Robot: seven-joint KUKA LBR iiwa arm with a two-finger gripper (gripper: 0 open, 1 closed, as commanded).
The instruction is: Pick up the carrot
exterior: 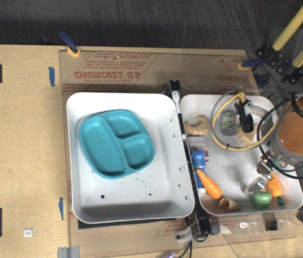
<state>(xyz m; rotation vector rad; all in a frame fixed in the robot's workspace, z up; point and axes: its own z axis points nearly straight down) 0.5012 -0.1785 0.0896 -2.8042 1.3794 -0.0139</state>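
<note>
Cardboard-topped bench (22,144) w/ two white bins (87,198), dark carpet behind; gripper (261,179) state unclear.

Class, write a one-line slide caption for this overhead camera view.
KUKA arm's gripper low in the right bin near a green toy; carrot lies apart; teal tray in left bin.

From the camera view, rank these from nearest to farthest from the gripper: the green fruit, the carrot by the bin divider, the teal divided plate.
Gripper is low in the right bin.
1. Green fruit, just below the gripper.
2. Carrot, to its left, by the divider.
3. Teal divided plate, in the left bin.
</note>
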